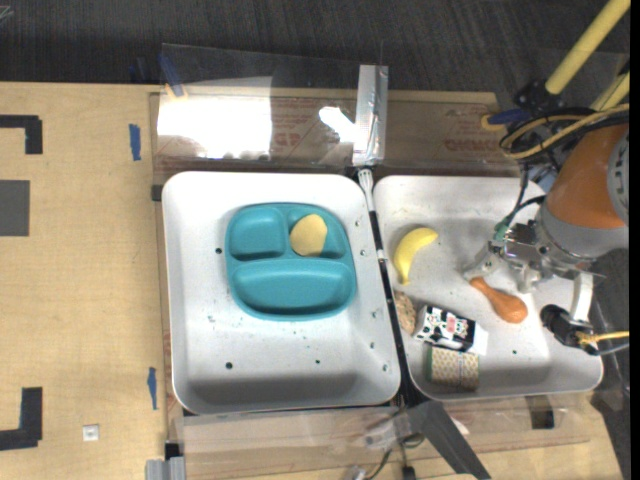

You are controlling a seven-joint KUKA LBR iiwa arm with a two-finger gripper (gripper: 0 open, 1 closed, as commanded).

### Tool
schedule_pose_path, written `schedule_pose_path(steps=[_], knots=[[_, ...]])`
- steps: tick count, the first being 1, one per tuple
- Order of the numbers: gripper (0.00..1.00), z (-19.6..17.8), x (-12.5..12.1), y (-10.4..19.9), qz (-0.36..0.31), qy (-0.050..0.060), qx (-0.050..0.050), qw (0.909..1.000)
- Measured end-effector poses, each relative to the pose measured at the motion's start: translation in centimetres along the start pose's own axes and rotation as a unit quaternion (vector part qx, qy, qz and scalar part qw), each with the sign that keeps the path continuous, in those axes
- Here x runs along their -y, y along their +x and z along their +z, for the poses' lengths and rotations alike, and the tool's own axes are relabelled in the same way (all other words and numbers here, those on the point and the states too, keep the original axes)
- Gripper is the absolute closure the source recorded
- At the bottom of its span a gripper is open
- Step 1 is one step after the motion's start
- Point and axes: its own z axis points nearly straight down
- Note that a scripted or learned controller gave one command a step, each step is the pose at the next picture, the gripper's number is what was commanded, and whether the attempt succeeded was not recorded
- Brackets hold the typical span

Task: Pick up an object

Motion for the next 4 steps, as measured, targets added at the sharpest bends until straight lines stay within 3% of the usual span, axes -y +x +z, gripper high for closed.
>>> schedule_pose_path(steps=[1,2,3,4], knots=[[1.00,-1.2,-0.2,0.0,0.001,-0.003,0.000,1.0000],[1.00,-12.3,-3.0,0.3,-0.232,-0.003,0.001,0.9727],[1.00,-11.6,-3.0,6.9,-0.367,0.001,-0.001,0.9302],[1.00,-25.0,-4.8,6.8,-0.267,-0.004,0.001,0.9637]])
